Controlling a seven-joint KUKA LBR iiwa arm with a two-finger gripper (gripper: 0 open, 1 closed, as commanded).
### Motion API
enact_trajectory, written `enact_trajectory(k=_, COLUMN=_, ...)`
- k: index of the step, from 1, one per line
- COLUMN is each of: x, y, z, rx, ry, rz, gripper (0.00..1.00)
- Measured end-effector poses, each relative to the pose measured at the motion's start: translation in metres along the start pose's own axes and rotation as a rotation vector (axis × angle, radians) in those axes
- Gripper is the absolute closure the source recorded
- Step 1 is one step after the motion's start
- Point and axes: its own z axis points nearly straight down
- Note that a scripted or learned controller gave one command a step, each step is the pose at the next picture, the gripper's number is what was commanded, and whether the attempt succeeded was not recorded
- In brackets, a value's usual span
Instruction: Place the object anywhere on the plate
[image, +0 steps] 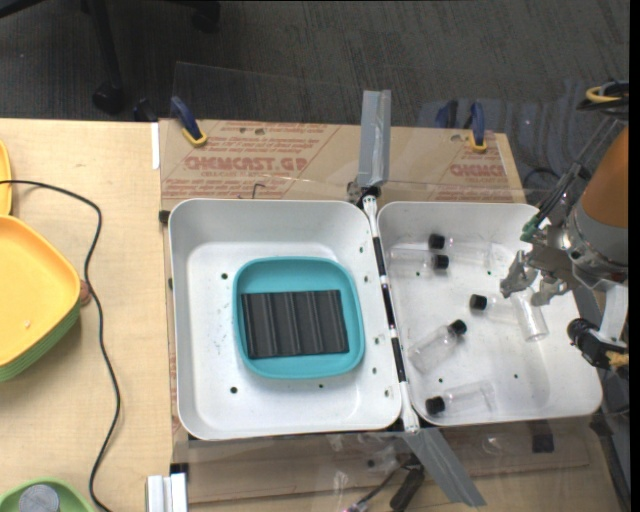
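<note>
Your fingers (528, 288) seem closed around a clear vial (533, 320) hanging just below them in the right bin (560, 400). Judge it light, stiff, slippery and breakable; hold it across the body, gently. The teal plate (297, 278) sits well off to their left, past the bin wall (385, 300); capped vials (442, 345) lie between.

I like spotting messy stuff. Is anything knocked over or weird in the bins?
Yes. In the right bin, the small clear vials with black caps, like this vial and another vial, lie tipped on their sides, pointing every which way. One vial sits just under the gripper. The teal plate sits neatly in the left bin.
</note>
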Motion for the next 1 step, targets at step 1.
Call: enact_trajectory(k=1, x=0.0, y=0.0, z=0.0, rx=0.0, ry=0.0, rz=0.0, gripper=0.0)
